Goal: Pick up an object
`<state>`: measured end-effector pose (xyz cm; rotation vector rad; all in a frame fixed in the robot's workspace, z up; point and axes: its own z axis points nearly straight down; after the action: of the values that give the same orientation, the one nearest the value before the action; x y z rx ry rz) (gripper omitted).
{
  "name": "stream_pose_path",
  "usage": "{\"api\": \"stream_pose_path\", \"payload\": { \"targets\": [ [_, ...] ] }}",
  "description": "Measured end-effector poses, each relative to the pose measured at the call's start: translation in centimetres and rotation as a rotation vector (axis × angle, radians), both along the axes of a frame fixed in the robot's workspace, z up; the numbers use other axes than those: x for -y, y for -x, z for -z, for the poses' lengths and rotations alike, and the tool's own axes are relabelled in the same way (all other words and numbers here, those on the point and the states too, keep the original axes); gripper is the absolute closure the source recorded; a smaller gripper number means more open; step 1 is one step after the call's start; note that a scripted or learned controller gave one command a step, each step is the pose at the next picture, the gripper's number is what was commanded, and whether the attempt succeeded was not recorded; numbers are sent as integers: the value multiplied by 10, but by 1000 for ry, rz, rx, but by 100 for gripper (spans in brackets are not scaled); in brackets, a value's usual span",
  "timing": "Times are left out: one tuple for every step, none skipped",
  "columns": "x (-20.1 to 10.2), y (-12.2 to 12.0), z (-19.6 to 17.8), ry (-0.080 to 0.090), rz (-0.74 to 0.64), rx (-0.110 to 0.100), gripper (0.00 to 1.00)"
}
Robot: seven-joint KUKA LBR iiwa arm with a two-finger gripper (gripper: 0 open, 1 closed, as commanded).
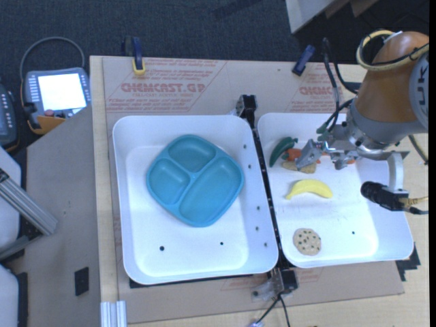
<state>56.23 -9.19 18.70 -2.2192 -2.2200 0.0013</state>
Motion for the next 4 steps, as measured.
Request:
{"api": "stream_pose_path", "payload": {
  "targets": [
    [0,6,62,0,1,-4,0],
    [2,2,99,6,1,15,0],
    [0,5,91,2,2,6,100],
    [2,-2,47,3,0,7,100]
  ]
}}
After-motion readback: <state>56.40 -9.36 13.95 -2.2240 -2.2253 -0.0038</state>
